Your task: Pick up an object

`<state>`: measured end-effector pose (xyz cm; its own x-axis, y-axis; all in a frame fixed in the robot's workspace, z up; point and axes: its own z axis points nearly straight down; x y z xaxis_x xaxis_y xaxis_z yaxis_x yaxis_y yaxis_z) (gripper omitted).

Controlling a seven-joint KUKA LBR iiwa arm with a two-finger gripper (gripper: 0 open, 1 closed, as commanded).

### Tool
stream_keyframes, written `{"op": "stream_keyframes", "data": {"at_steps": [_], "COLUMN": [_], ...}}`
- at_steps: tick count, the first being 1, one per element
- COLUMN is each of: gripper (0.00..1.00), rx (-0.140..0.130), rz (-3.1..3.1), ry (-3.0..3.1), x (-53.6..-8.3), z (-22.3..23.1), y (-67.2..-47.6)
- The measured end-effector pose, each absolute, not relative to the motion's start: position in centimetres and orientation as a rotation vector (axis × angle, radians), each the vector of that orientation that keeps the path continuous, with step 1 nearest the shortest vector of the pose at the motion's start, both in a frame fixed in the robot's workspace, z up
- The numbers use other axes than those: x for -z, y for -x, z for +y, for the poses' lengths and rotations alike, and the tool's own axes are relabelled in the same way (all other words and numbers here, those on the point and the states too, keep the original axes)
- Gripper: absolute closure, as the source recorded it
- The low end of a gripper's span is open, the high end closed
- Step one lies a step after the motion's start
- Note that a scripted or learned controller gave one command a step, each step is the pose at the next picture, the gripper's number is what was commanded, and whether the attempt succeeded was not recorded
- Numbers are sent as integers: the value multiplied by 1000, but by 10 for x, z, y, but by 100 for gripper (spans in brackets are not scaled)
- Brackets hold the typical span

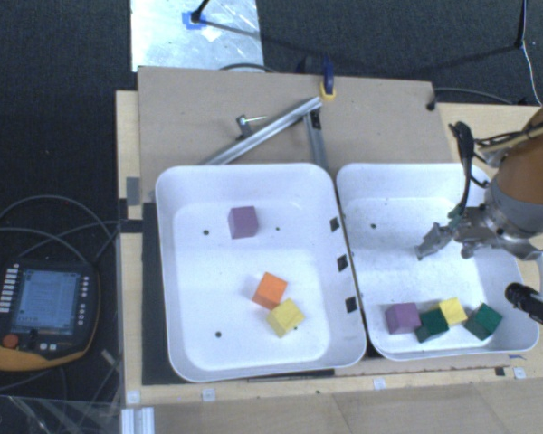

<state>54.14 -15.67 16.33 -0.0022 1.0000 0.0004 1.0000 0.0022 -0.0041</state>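
Hand (445, 240) hovers with fingers spread and nothing between them over the right bin (380, 188), well above the block cluster (442, 318) at its near wall, presumably positioned for descent.

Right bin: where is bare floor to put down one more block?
The right bin is bare along its left and far part, between the divider wall and the end effector. It is crowded at the near edge: purple block, two green blocks, yellow block.
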Motion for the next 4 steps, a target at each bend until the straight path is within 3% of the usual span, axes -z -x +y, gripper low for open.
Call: {"op": "stream_keyframes", "data": {"at_steps": [1,2,3,4], "gripper": [0,0,100,100], "rx": [-4,0,3,6], "rz": [-2222,-2225,-2230,-2232], "ry": [2216,2218,2218,2221], "x": [-102,-90,-102,-166], "z": [-162,-162,-163,-163], "y": [-543,-543,-544,-544]}}
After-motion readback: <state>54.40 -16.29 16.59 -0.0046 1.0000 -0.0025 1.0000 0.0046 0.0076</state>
